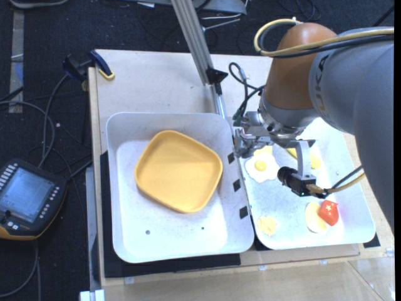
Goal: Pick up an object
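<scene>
My gripper [274,144] hangs over the far part of the right bin [351,234], under the grey wrist with its orange band. Directly below it, toward the front, lies a toy fried egg [261,166], white with a yellow yolk. Whether the gripper touches the egg is hidden by the wrist. A red piece [328,212] rests against a pale oval piece [313,219] near the bin's front right. A small yellow piece [267,225] lies at the front left. Another yellow item [314,161] peeks out behind the gripper's black cable fitting [294,180].
The left bin [125,231] holds a square yellow plate [179,170]. A slanted metal pole [194,36] rises from the far edge between the bins. A teach pendant [25,199] lies on the floor at the left.
</scene>
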Controlling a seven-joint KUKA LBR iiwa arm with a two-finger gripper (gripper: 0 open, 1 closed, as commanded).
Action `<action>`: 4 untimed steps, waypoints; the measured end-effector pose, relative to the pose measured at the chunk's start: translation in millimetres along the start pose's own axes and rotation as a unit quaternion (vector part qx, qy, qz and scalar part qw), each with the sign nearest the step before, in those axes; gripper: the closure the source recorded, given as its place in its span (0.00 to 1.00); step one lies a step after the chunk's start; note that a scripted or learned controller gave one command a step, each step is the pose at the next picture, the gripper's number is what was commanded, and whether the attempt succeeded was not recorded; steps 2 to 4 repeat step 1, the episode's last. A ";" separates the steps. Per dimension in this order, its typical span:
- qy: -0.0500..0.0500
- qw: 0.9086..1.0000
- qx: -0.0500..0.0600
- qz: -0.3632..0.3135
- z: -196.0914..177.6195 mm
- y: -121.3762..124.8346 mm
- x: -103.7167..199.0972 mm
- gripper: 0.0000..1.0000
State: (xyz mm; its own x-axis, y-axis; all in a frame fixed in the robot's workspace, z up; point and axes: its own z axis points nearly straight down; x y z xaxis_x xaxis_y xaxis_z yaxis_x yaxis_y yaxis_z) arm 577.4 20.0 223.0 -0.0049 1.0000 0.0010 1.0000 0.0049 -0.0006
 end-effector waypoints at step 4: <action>0.000 1.000 0.000 0.000 5.1 5.6 49.4 1.00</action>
